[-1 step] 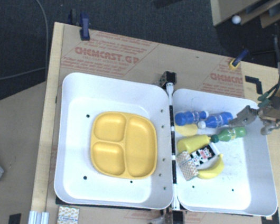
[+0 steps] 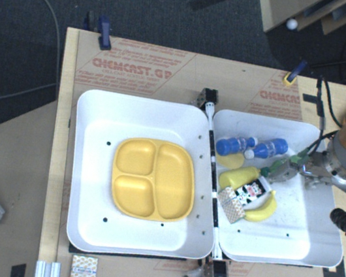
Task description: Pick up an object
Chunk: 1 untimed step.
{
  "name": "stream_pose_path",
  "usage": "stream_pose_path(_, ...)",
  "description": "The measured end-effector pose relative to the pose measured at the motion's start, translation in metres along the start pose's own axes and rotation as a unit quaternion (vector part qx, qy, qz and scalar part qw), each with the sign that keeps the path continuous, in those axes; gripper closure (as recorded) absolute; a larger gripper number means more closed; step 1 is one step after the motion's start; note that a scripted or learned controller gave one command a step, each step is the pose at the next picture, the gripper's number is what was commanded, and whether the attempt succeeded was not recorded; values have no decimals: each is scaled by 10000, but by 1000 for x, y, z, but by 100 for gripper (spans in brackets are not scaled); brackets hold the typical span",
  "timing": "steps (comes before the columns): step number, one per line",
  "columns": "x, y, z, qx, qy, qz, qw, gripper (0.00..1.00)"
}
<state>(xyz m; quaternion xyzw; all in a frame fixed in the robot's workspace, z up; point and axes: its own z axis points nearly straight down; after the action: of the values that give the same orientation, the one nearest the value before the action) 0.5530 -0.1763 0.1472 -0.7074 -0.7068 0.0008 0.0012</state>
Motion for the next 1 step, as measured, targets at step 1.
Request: stream_pose_path(1, 30, -34, 41, -105, -26, 3, 9999, 0)
